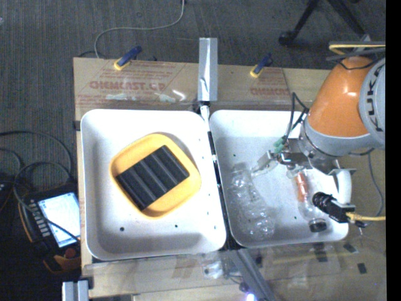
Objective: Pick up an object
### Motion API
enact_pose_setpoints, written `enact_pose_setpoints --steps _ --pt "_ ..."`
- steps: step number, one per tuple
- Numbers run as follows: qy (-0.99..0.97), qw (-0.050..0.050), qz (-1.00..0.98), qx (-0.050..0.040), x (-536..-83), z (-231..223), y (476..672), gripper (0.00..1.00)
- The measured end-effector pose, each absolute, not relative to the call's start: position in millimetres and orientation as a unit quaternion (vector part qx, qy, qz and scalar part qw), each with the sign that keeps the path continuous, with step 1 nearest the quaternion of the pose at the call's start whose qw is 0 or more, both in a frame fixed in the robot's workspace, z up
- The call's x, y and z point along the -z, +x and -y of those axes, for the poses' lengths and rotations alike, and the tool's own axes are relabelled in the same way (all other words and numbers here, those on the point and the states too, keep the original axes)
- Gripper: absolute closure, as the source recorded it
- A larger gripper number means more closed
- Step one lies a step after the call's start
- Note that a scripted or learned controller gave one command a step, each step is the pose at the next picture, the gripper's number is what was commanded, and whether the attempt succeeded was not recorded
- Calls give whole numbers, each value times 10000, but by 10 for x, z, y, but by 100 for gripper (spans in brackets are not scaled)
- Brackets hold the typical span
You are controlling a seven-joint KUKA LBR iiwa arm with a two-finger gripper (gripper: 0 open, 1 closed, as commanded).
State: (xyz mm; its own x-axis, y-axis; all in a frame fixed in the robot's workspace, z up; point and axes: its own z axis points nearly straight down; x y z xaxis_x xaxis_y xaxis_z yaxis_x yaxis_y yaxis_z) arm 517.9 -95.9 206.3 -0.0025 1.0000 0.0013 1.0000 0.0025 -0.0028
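My arm point(344, 105) reaches in over the right bin point(250, 127) from the table's right side, orange band uppermost. My pincer point(285, 155) hangs low over the middle of that bin, toward its right half. Cannot tell whether it is spread or pressed together, or whether anything sits in it; wrist and cabling hide that.

Right bin: a clear plastic bottle point(250, 199) lies on the floor, crumpled, running from the bin's centre toward its near edge, just left of my pincer and apart from it. A second clear bottle with an orange label point(302, 190) lies beside the right wall, its dark cap point(317, 226) near the near right corner.

Left bin point(100, 127): a yellow tray-like thing with a black ribbed top point(155, 174) lies flat at the centre, turned at a slant to the walls.

Two blue and yellow clamps point(127, 58) point(261, 65) grip the table's far edge. A metal post point(207, 74) stands between the bins at the far side.
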Motion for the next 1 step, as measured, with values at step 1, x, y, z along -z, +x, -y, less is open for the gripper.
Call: enact_pose_setpoints --steps 1 --pt "-7243 7 6894 -6 -1845 1689 5603 0"
